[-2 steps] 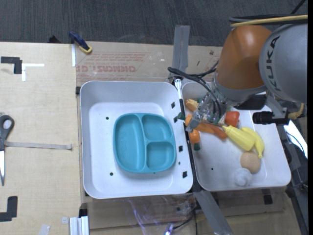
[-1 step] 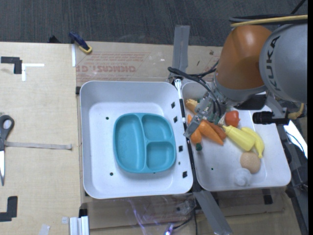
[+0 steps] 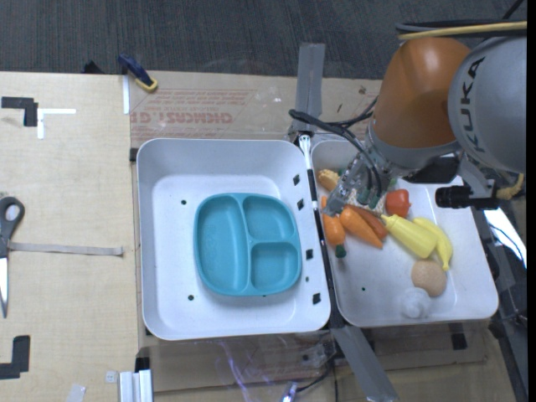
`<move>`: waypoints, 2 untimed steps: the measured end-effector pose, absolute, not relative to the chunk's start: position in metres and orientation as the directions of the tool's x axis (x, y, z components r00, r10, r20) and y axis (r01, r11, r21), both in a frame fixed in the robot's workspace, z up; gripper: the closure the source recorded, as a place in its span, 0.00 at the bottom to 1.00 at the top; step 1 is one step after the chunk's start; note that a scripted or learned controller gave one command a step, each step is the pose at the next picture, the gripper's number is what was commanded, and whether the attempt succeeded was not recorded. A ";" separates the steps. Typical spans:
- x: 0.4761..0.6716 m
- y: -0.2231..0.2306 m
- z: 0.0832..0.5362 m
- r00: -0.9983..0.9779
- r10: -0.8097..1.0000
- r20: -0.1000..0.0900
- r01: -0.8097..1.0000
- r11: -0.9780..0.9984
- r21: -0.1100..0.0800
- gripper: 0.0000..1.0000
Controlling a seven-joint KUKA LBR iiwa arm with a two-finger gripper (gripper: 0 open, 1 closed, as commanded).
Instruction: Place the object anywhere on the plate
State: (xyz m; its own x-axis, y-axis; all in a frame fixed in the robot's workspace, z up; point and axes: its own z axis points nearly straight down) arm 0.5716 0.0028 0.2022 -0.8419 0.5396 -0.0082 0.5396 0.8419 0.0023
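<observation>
A blue divided plate lies in the middle of the left white bin. The right bin holds toy foods: an orange carrot, a smaller orange piece, a red tomato, a yellow banana-like piece, a tan egg-shaped piece and a small yellow piece. My gripper hangs low at the right bin's left side, just above the carrots and next to the tomato. The arm's orange band and grey wrist cover the bin's far part.
A whitish lump lies near the right bin's front edge. The wall between the two bins runs just left of the gripper. Scissors lie on the bench at far left, and a blue clip sits at the back.
</observation>
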 end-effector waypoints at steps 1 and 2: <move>0.572 0.003 0.202 -0.842 0.540 -0.008 0.540 0.842 0.002 0.00; 0.572 0.003 0.202 -0.842 0.540 -0.008 0.540 0.842 0.002 0.00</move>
